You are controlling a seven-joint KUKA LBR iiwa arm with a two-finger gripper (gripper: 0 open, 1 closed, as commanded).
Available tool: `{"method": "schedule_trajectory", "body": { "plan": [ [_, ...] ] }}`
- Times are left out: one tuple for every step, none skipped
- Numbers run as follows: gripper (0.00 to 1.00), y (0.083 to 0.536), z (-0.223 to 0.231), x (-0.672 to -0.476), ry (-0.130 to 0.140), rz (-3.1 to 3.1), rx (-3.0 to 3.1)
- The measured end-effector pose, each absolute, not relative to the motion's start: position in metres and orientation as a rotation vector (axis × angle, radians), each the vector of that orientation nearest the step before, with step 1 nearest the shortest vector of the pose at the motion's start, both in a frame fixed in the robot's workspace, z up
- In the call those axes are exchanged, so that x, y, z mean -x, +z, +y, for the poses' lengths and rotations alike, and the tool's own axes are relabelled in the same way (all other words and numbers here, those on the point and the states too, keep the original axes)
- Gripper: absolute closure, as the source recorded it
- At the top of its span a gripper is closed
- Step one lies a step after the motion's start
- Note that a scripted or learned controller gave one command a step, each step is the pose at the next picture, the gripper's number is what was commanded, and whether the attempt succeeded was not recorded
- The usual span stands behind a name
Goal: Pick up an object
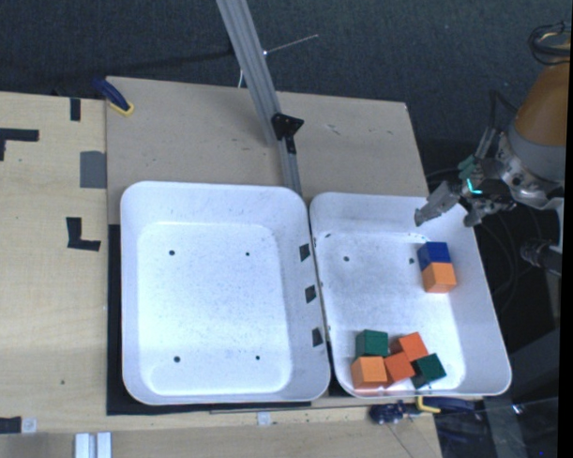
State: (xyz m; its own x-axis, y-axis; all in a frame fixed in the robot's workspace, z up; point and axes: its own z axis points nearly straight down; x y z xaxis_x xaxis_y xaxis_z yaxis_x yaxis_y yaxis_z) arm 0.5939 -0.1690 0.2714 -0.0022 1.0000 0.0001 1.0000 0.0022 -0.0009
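Nearest, at 5 o'clock in the right bin (471, 305), green (372, 344) and orange blocks (369, 371) lie clustered together. Farther, toward 2 o'clock, a blue block (435, 253) touches an orange block (440, 277). Beyond, my gripper (447, 208) hangs over the bin's far right rim, arm slanting in from 3 o'clock; whether my jaws are apart I cannot tell. The left bin (137, 209) lies at 9 o'clock on the table (196, 126).
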Motion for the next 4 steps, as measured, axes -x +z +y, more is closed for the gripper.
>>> {"method": "schedule_trajectory", "body": {
  "plan": [
    [0.00, 0.226, -0.168, -0.598, 0.007, -2.221, 2.217],
    [0.00, 0.172, -0.177, -0.594, 0.009, -2.218, 2.217],
    [0.00, 0.113, -0.177, -0.586, 0.002, -2.224, 2.218],
    [1.00, 0.124, -0.176, -0.586, 0.001, -2.223, 2.216]
  ]
}}
